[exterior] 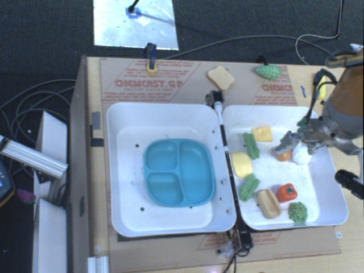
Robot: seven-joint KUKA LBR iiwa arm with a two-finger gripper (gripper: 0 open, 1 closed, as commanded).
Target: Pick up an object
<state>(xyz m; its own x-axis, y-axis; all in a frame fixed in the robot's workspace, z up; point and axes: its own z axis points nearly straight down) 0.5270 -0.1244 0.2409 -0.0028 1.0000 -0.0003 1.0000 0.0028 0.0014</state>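
Under my bench I see a dark carpet floor (45, 33). A shiny metal plate (135, 15) lies on it at the top. Grey cables (34, 92) run at the left, beside a white frame (48, 147).

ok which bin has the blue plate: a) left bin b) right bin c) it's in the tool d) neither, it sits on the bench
a: the blue plate lies flat in the left bin, while the right bin holds the toy foods.
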